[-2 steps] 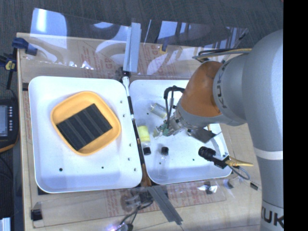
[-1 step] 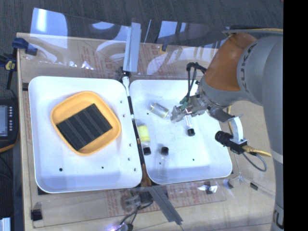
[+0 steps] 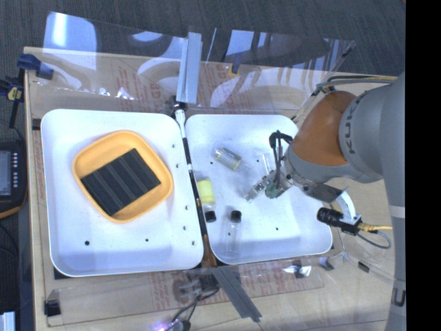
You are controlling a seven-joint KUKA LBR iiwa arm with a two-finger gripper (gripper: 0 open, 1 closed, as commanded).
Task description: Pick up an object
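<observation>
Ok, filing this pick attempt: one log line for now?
gripper low in right bin | clear vial apart | nothing seen held

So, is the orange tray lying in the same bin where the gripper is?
No, the orange tray lies in the left bin, while the gripper is over the right bin.

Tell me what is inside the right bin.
The right bin holds a small clear vial, a yellow tube by its left wall, a black-capped vial, and the gripper reaching in. The arm covers the bin's right part; anything beneath it is hidden.
</observation>
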